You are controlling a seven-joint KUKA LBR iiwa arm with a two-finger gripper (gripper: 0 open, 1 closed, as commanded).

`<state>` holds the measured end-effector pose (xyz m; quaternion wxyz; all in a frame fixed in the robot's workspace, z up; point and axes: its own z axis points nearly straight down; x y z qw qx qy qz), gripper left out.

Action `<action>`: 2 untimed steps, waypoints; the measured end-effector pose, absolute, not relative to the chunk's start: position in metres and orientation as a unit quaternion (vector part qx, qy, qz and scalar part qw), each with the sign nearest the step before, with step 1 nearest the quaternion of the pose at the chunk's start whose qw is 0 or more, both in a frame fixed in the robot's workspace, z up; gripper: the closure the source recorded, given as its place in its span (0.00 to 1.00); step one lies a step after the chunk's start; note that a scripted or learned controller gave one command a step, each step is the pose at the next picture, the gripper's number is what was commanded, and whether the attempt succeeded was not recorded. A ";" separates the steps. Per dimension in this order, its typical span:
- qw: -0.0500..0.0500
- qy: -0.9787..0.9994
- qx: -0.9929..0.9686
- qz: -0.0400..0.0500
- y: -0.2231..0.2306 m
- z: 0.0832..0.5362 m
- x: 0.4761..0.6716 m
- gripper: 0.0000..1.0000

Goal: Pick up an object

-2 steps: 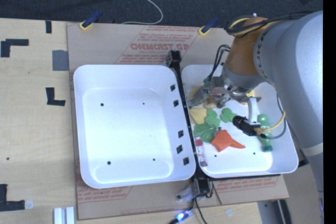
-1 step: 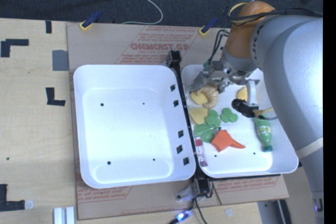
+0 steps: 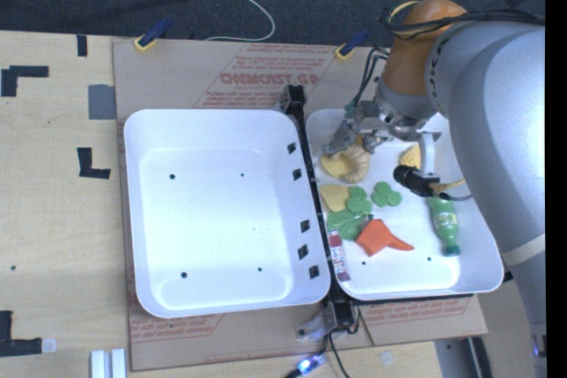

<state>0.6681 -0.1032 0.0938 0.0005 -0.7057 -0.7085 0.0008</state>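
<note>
Camera view.

Tabletop [image 3: 53,190]: pale wood with black tape marks. Carries a cardboard sheet [image 3: 257,80] under two white bins, side by side with rims touching.

Left bin [image 3: 213,217]: white floor with a few dark dots.

Right bin [image 3: 399,272]: holds the items listed below.

Arm [image 3: 496,102]: grey with an orange band. Reaches in from the right over the right bin.

Gripper [image 3: 348,140]: tilted down at the far end of the right bin, right over the tan toy [image 3: 347,164]. Touching or just clear of it; open or closed, cannot tell.

Tan toy: lies at the far end of the right bin, near the wall shared with the left bin.

Yellow piece [image 3: 333,195]: just nearer than the tan toy, beside the same wall.

Green clover shapes [image 3: 359,206]: mid-bin, beside the yellow piece.

Orange piece [image 3: 383,237]: nearer than the clover shapes.

Red-and-white tube [image 3: 336,248]: lies along the shared wall.

Green bottle [image 3: 445,226]: lies at the right side, well apart from the tan toy.
</note>
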 end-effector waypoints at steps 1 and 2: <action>0.001 -0.707 -0.707 0.001 -0.095 0.119 0.628 1.00; 0.000 -0.710 -0.704 -0.002 -0.020 0.188 0.614 1.00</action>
